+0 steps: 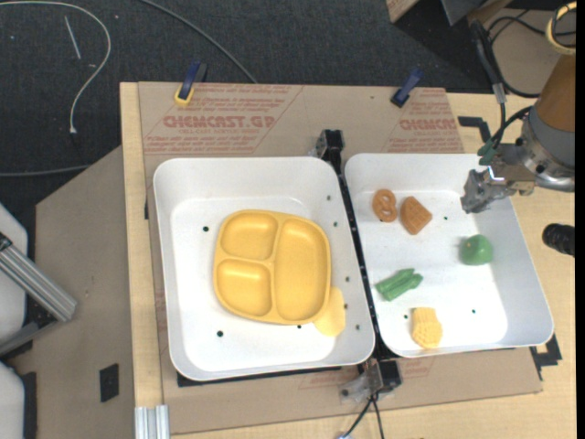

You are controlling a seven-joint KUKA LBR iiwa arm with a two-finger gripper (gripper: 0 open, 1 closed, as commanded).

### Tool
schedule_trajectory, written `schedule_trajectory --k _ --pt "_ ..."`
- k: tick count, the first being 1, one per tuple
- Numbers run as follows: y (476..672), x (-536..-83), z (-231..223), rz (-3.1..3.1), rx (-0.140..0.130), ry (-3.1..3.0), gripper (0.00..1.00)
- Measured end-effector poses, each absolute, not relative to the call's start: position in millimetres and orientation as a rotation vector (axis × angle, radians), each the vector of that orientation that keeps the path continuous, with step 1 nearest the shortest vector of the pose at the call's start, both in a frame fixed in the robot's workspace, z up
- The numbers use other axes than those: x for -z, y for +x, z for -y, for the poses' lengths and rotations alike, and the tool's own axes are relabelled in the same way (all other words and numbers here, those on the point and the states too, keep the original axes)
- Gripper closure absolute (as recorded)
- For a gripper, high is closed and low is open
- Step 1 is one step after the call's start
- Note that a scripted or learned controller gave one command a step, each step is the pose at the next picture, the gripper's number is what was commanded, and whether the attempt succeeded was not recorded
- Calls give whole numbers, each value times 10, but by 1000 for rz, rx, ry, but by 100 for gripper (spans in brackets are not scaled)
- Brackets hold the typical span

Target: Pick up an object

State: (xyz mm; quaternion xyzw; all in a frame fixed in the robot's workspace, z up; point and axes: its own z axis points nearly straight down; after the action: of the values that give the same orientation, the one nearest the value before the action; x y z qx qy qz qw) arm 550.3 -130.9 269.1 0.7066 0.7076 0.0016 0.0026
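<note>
Claw [480,190] of my arm hangs over the right bin [535,286], near that bin's two o'clock corner; from this slanted vantage I cannot tell whether it is parted or closed, and nothing is visible in its grip. Five small items lie in this bin. Nearest the claw, at about its six o'clock, sits a round green piece [475,250], which I judge the likeliest target. Toward the claw's nine o'clock lie a pretzel-shaped brown piece [385,205] and, just beside it, an orange waffle-like piece [416,215]. A green pod-like piece [398,283] rests near the bin's centre, and a yellow corn-like piece [424,326] at its six o'clock edge. The left bin [174,245] carries a yellow divided plate [272,265], with a pale yellow piece [331,315] touching the plate's five o'clock rim. I take the items for toy food: probably light, stiff and rather smooth, so liable to slip or roll. I would take the green piece across its widest middle, descending squarely from above.
</note>
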Motion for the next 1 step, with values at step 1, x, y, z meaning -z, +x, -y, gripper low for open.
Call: schedule_trajectory --k 1 --pt "5655 -2601 906 -2226 -3 2215 100"
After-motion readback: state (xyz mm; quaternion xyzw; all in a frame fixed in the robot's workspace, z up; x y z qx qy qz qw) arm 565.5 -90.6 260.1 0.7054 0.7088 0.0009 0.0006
